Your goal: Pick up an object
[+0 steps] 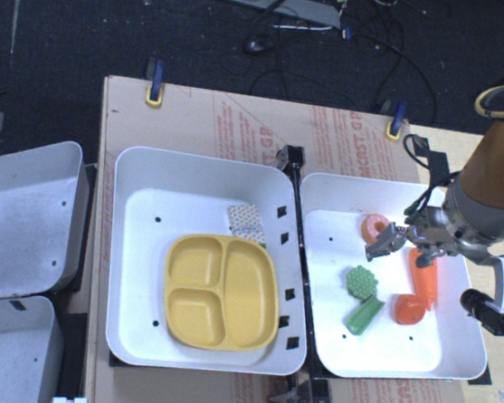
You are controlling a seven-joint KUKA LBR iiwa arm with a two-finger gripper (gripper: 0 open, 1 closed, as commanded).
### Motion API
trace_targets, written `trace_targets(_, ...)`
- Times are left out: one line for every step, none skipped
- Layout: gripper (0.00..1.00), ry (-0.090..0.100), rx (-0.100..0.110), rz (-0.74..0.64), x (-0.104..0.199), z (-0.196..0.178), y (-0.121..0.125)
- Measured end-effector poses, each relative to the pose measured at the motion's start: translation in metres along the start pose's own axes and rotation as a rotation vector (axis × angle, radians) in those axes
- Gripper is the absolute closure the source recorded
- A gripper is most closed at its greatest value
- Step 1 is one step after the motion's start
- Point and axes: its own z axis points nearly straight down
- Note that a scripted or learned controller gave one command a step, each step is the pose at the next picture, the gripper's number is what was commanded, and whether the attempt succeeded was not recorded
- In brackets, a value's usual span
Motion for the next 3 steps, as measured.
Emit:
trace_targets(0.00, -0.002, -0.014, -0.003, 0.000, -0.007, 0.003)
trace_targets(0.00, -0.002, -0.009, -0.001, 0.001, 0.050, 0.012)
trace_targets(0.00, -0.001, -0.008, -0.001, 0.000, 0.114, 0.010)
